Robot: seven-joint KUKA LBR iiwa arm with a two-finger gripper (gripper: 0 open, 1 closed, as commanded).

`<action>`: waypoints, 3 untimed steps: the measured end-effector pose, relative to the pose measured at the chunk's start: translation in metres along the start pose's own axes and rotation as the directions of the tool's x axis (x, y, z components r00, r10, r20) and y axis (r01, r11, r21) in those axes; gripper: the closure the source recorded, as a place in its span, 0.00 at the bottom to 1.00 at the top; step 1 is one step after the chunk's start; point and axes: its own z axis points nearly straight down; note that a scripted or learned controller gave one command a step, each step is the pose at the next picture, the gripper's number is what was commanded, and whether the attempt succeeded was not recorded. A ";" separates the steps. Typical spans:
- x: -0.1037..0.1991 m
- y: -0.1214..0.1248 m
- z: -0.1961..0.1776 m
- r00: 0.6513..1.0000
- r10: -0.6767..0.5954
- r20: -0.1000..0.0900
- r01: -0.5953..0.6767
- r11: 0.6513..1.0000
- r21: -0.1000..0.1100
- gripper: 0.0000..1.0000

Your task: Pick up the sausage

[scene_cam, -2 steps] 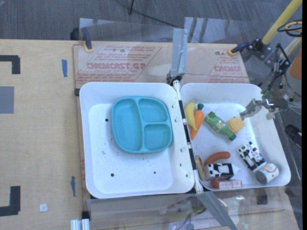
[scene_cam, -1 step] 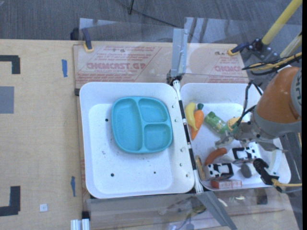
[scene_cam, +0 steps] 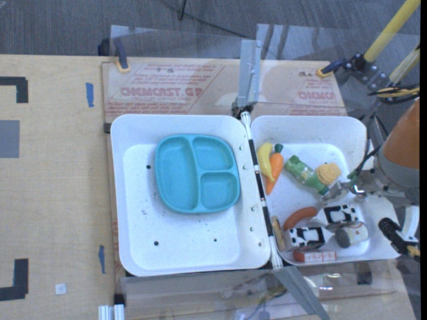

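Orange-red and curved, the sausage (scene_cam: pixel 301 217) lies in the right bin (scene_cam: pixel 347 127), left of the gripper (scene_cam: pixel 347 187) and a little nearer the camera, its lower end touching a black-and-white cow toy (scene_cam: pixel 307 237). The gripper itself is a dim tangle of metal and cable at the bin's right side, and whether it is spread or closed cannot be told. The arm (scene_cam: pixel 405 145) behind it is cut off by the frame edge, showing little more than its orange band. Just left of the gripper sit a yellow corn piece (scene_cam: pixel 327 173) and a green bottle (scene_cam: pixel 303 173); farther left are a banana (scene_cam: pixel 266 159) and a carrot (scene_cam: pixel 273 171). Below it lie a second patterned toy (scene_cam: pixel 340 215) and a small grey thing (scene_cam: pixel 351 234), hard to identify. Far left, the other bin (scene_cam: pixel 127 179) holds a teal divided plate (scene_cam: pixel 197 173).
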 end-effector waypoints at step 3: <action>0.110 -0.027 -0.011 1.000 0.027 0.001 -0.027 1.000 -0.005 1.00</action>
